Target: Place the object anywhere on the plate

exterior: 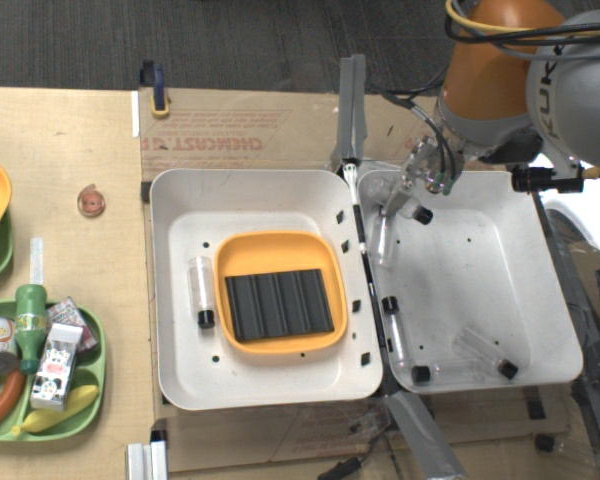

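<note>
— Black ribbed slab (280, 303): you can see it lying flat in the middle of the yellow plate (280, 244), inside the left bin (168, 268). If that slab is your object, I'd judge the placing done.

— You should hold off on that. The gripper (420, 192) hangs over the far left corner of the right bin (545, 268), well apart from the plate. To me that reads either as an arm (500, 58) parked away from a finished job or as one reaching for something else.

— Can you tell whether the jaws are released or clenched?

— No, I cannot tell; glare and cables blur them, and you won't see anything clearly between them.

— Then give the operator the count.

— You have two bins on the worktop (60, 148), one plate, one slab and one arm. You have one clear tube (198, 286) with a dark cap just left of the plate, beside it and not on it.

— And in the right bin?

— You can make out at least two more clear pieces, one along the left wall (400, 343) and one near the front (480, 348). They are see-through against white, so you shouldn't trust an exact number.

— So what is left?

— Possibly nothing. If you meant a clear piece, none is on the plate yet, and picking and carrying it across are both still to do.
</note>
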Available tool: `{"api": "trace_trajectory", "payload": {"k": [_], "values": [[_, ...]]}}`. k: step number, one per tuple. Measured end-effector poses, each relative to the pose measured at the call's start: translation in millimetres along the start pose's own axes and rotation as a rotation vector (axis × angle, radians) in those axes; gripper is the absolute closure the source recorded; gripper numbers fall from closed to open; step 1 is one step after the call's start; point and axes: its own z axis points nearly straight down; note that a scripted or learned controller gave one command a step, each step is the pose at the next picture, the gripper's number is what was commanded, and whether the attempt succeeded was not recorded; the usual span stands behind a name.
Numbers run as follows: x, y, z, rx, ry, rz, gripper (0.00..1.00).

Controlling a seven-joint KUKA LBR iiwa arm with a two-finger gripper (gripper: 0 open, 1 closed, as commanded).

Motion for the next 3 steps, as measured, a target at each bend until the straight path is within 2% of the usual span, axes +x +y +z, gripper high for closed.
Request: {"api": "trace_trajectory", "payload": {"k": [1,2,3], "values": [[2.0,3.0,-4.9,-0.001,-0.002,-0.198,1.00],[-2.9,-4.3,-1.2,-0.002,-0.002,-0.387,1.00],[-3.1,-4.4,-1.2,-0.002,-0.002,-0.387,0.00]]}}
